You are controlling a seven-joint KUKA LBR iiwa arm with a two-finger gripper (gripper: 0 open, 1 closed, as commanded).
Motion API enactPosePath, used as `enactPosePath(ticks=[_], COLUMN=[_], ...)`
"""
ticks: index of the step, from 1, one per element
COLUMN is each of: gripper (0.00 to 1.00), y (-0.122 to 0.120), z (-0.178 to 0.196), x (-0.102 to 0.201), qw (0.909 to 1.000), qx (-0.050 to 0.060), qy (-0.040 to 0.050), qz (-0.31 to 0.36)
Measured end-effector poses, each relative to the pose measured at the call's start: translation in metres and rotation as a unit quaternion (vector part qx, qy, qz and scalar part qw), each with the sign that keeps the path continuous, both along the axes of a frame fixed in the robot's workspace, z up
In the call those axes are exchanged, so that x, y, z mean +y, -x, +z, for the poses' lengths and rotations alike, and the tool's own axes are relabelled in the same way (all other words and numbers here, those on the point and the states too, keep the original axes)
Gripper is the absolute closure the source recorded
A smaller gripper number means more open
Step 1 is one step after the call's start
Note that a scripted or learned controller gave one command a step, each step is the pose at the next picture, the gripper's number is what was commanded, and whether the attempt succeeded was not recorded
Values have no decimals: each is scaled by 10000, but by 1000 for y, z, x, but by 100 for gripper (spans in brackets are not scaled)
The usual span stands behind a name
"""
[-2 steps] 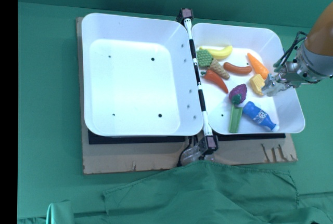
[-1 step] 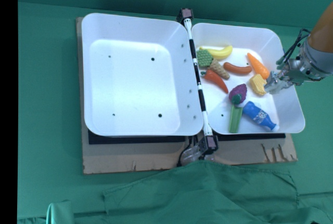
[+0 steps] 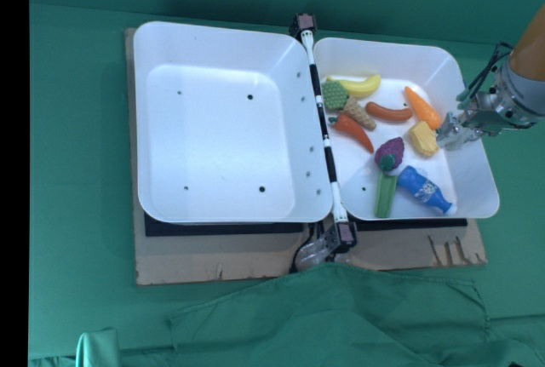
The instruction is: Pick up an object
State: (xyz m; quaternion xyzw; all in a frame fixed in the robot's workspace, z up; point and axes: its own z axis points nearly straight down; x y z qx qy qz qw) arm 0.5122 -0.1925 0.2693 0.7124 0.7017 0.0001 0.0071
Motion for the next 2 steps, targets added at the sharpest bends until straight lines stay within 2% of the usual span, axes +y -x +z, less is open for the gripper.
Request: enactPosePath(ticks=[2], gripper=[100], y=[-2], z=[22], x=[-3], qw=[10000], qx=[-32], qy=[29], qz=[-40])
